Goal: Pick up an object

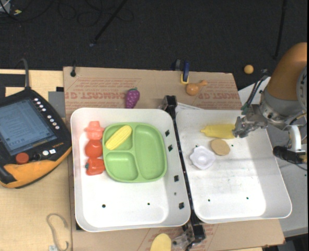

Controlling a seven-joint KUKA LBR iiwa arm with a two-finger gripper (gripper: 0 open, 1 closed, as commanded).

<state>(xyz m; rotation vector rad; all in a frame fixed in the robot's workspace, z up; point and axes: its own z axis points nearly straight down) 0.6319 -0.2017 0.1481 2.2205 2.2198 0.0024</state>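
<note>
Two white bins (232, 213) on brown cardboard (102, 88) printed with faded red lettering. In the left bin, a lime-green divided plate (138, 158) carrying a yellow corn cob (117, 136), with an orange-red toy (93, 148) alongside. In the right bin, a yellow piece (217, 131), a tan disc (220, 147), a white cup (202, 157). Purple grapes (132, 97) on the cardboard. Grey arm (279, 106), orange band.

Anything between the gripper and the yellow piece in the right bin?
Nothing visible. The gripper sits at the right end of the yellow piece, with bare right bin floor around. The tan disc and white cup lie nearer the camera, off that line.
</note>
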